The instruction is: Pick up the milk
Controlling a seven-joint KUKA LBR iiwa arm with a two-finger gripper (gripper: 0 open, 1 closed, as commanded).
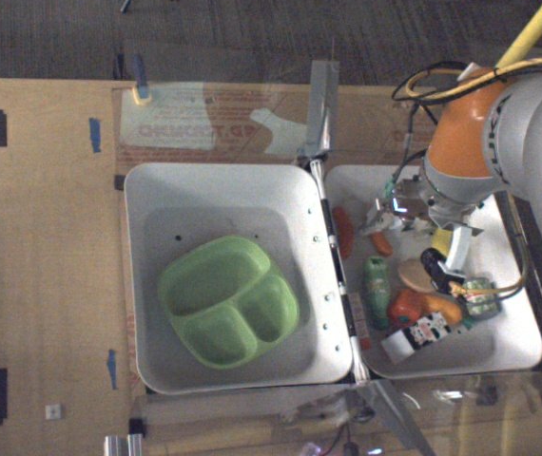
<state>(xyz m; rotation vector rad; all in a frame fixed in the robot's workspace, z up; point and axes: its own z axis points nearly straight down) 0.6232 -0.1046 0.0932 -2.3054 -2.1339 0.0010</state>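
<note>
While the tool (pixel 392 215), its grip impossible to tell, is hovering farther back, the black-spotted white milk (pixel 421 333) is lying in the right bin (pixel 513 342).

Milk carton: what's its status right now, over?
Gripper above right bin, apart from milk carton. Carton lies by near wall. Crowded by red and orange toys.

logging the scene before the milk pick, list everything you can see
left bin: 1, white, bench
right bin: 1, white, beside it
plate: 1, green, left bin
milk: 1, white with black spots, right bin, near edge
bottle: 1, green, right bin, left side
stick: 1, red, right bin, left wall
disc: 1, tan, right bin middle
arm: 1, grey and orange, over right bin
gripper: 1, over right bin, far side
</note>
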